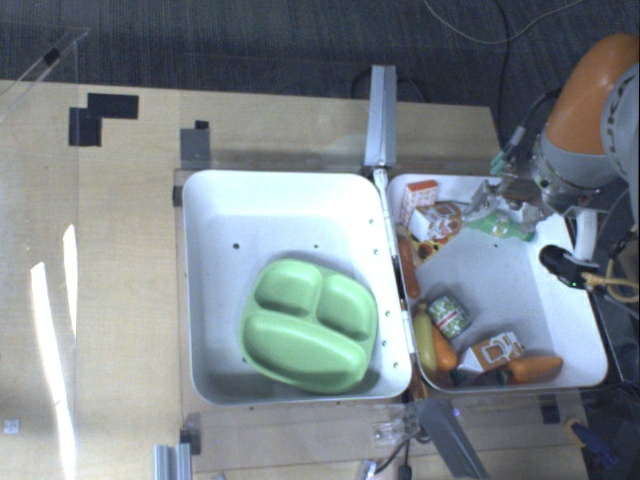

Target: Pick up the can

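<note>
1. White plastic, two shallow bins side by side on a pale wooden bench (120, 298). A grey metal post (381, 118) stands at the far end of the seam between them.
2. Left bin (215, 258): a green sectioned tray (312, 325) lies upside-up, tilted slightly, toward the near right of the bin floor.
3. Right bin (520, 288): holds several small items, mostly along its left wall and near edge.
4. The can (449, 316), green label with a dark top, lies near the left wall in the bin's near half, just beside a yellow banana-like piece (426, 340) and an orange piece next to it.
5. Near edge of right bin: a small orange-and-white carton (498, 349) and an orange carrot-like item (533, 368) beside it.
6. Far left corner of right bin: a white-and-orange box (421, 196), a crumpled snack packet (440, 224) below it, and a long reddish stick (407, 260) along the left wall.
7. Arm, grey with orange band (592, 98), enters from the right. Gripper (508, 196) sits over the far side of the right bin, above a green item (510, 228); well apart from the can.
8. Finger spread: cannot tell; the wrist body and clutter hide it.
</note>
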Controlling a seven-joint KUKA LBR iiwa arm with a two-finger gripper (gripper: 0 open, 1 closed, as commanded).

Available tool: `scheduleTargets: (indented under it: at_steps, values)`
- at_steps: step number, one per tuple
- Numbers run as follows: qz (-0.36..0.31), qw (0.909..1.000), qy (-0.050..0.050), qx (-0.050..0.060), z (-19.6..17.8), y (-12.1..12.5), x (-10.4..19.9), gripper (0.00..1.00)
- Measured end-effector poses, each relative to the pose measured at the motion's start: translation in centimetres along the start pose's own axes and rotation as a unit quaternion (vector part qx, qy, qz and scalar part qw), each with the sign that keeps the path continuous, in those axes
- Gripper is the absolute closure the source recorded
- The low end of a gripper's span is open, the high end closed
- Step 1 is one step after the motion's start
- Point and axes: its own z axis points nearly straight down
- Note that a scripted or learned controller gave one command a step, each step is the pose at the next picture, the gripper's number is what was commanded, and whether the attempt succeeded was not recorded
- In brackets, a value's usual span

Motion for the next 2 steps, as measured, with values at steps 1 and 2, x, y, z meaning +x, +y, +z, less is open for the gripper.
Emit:
scheduleTargets:
  at_steps: [1,2]
  values:
    - [-0.026,0.9996,0.0,0.0,10.3,-6.0,-3.5,0.0]
    - [0.135,0.9909,0.001,-0.004,10.4,-9.3,1.0,0.0]
